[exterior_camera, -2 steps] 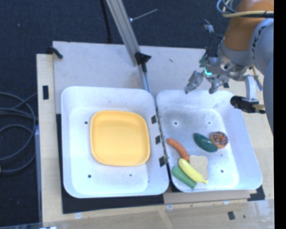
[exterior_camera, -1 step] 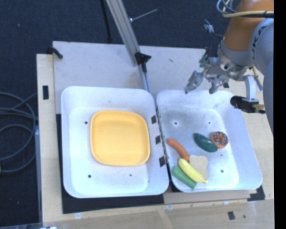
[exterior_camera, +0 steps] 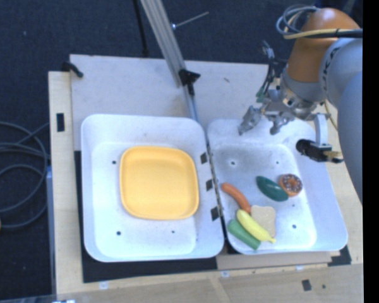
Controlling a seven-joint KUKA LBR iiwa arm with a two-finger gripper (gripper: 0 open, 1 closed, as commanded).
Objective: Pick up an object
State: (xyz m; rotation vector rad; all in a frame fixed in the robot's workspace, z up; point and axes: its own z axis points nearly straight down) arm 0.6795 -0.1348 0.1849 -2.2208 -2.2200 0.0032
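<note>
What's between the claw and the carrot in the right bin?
Nothing: the camera view shows bare white bin floor between the claw and the carrot.

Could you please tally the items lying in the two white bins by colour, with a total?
Yellow: 2, the plate and the banana
Green: 2, the dark oval and the pepper
Orange: 1, the carrot
Tan: 1, the bread slice
Brown: 1, the doughnut
Total: 7

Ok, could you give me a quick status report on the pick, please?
Gripper open, above right bin's far edge, holding nothing. Carrot, banana, donut still in bin. Nothing in the way.
</note>
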